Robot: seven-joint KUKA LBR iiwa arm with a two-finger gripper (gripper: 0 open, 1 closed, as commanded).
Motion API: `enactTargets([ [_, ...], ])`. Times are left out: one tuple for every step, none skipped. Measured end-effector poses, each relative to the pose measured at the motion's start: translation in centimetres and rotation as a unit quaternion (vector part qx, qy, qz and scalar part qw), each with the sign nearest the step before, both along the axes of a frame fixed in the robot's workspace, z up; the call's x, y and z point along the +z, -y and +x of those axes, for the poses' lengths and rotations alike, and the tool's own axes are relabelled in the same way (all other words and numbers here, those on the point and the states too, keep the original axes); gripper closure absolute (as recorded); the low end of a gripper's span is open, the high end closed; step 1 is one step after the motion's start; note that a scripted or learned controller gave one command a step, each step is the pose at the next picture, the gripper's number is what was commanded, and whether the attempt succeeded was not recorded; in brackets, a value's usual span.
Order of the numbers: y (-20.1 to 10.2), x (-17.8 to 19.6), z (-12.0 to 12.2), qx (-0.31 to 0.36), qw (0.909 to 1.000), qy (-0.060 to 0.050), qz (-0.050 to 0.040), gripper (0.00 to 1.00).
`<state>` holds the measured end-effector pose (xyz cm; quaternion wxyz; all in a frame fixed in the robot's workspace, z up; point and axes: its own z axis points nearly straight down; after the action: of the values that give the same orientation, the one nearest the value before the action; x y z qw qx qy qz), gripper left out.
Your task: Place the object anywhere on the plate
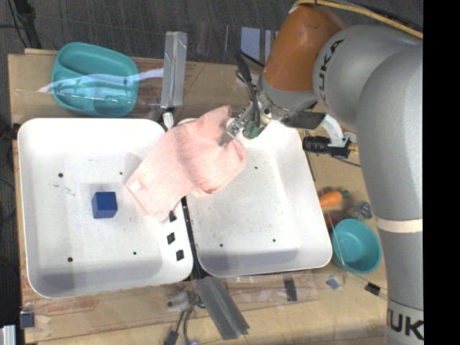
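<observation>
Pink cloth (192, 165), the soft thing nearest the task, is seen gathered at its upper right corner, where the jaws (240, 129) are closed on a pinch of the fabric. From that pinch the cloth is draped down and to the left, spread across the rims where the two bins meet, with its lower left edge laid over the left bin (43, 157) and its right part over the right bin (287, 221). The jaws are set at the upper left corner of the right bin, tilted down and to the left. Behind them the wrist is carried by the orange band (302, 45), and the grey arm (392, 142) is bent in from the right and upper right, its thick link running down the right side. A blue cube (105, 204) is seen lying flat in the left bin, well apart from the cloth. A teal bowl (357, 244) is placed on the desk (345, 307) just beside the right bin's lower right corner.
</observation>
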<state>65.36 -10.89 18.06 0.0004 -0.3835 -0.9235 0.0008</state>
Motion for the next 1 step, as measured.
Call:
enactTargets([
  [7.88, 4.47, -2.04, -0.047, 0.9989, 0.000, 0.0000, 1.00],
])
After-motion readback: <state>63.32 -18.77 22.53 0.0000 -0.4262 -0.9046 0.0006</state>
